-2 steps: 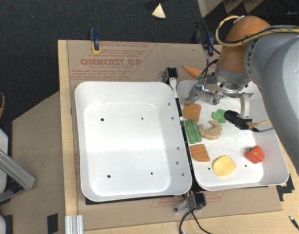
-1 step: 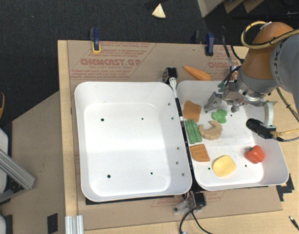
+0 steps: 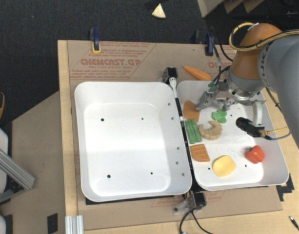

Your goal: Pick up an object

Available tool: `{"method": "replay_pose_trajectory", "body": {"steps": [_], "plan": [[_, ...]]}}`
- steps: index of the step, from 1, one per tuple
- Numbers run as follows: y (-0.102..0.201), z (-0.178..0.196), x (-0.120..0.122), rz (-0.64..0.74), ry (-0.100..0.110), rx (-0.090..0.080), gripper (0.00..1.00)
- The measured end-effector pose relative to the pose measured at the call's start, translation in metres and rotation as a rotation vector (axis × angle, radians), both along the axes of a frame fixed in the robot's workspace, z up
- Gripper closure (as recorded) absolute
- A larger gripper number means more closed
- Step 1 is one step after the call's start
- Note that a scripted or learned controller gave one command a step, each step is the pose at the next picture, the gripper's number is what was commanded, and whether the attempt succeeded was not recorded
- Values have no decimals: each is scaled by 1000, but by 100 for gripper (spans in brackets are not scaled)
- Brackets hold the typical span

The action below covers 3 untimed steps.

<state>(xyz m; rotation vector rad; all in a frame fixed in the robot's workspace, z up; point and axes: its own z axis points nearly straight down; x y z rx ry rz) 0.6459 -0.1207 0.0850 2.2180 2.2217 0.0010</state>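
A dark carpeted floor (image 3: pixel 37 18) is seen around the surface (image 3: pixel 71 130), which is covered with a brown board. Two blue clamps (image 3: pixel 95 39) are fixed along the board's far edge. Beyond that edge, a pale scrap (image 3: pixel 159 11) lies on the carpet.

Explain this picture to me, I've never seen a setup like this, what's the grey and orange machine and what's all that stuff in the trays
The grey and orange machine is a robot arm reaching in from the right; one camera fixed above the bench looks down at a slant. Its gripper hangs low over the right white bin. That bin holds toy-like items: a small green piece just under the gripper, a long green piece, a yellow lump, a red piece and some tan and orange ones. An orange carrot shape lies behind the bin. I can't tell that anything is held.
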Motion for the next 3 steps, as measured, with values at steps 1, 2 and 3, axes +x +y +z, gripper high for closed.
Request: {"method": "replay_pose_trajectory", "body": {"steps": [1, 2, 3], "plan": [[31, 0, 17, 2, -2, 0, 0], [-6, 34, -18, -6, 3, 0, 0], [-12, -3, -60, -4, 10, 2, 0]]}}
